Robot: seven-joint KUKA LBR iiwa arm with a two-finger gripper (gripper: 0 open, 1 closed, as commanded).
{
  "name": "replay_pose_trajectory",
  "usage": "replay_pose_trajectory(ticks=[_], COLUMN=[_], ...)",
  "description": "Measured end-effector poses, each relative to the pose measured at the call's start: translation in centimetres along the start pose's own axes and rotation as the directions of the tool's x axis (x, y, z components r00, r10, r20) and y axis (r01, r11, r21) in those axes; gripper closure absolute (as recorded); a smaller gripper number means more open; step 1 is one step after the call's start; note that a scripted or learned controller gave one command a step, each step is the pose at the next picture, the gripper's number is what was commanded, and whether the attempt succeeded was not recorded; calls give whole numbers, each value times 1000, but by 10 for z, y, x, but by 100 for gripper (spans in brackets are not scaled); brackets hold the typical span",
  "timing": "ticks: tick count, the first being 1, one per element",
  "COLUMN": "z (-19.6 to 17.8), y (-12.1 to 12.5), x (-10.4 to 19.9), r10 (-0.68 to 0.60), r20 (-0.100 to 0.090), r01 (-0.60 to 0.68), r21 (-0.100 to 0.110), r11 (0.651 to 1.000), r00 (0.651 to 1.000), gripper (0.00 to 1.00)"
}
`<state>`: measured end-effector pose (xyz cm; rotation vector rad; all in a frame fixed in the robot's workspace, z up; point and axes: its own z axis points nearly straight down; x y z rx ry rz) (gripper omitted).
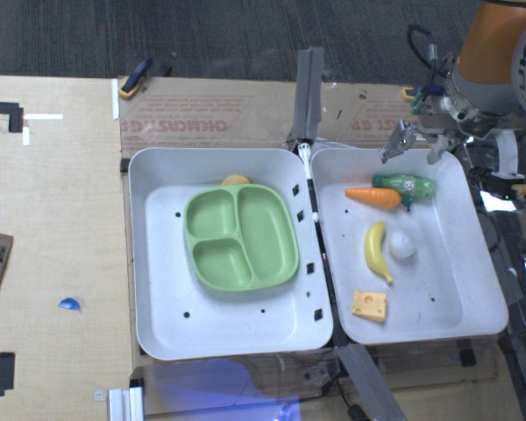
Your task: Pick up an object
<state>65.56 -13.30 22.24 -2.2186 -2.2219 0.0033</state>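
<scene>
The right bin (473, 296) holds an orange carrot (373, 197) lying next to a green bottle (405, 184). Below them are a yellow banana (376, 253), a white ball (402, 246) and a cheese wedge (369, 306). My gripper (414, 147) hangs over the far edge of the right bin, just above the bottle and carrot. It is open, its two fingers spread apart with nothing between them.
The left bin (158, 314) carries a green divided plate (242, 235) with a small yellow object (236, 181) peeking out behind it. A grey post (308, 95) rises between the bins at the back. A cardboard sheet (202, 112) lies beyond the left bin.
</scene>
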Motion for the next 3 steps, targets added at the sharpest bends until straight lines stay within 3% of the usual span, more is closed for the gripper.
replay_pose_trajectory(ticks=[1,2,3], z=[129,120,31], y=[3,3,4], x=[37,35,96], r10=[43,44,75], r20=[1,2,0], r01=[-43,-44,-75], r21=[-3,-2,-1], r11=[999,999,997], r00=[999,999,997], gripper=[0,100,100])
